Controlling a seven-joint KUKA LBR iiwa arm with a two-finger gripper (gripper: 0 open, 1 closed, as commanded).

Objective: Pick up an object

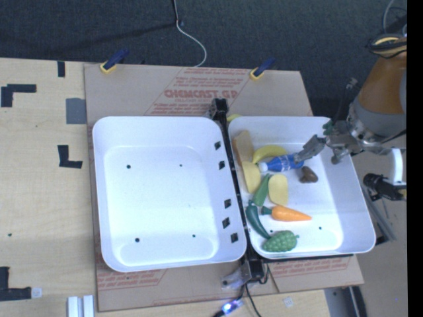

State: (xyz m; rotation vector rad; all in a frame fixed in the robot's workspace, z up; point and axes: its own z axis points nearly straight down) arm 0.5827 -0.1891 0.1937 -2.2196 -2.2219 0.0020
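Note:
The right bin (344,203) holds a pile of toy food. A blue bottle (277,164) lies by a yellow banana (268,153), with a small brown object (308,174) to its right. Below them lie an orange carrot (291,213), a bumpy green piece (280,241), a dark green pepper (256,220) and pale yellow pieces (278,189). My gripper (304,156) reaches in from the right, low over the bin, its tip just right of the blue bottle and above the brown object. Nothing visibly hangs from it.
The left bin (158,197) sits beside the right one, with a black hinge strip (228,183) between them. A tan piece (242,144) leans on that divider. Both bins rest on a cardboard sheet (192,91) held by clamps.

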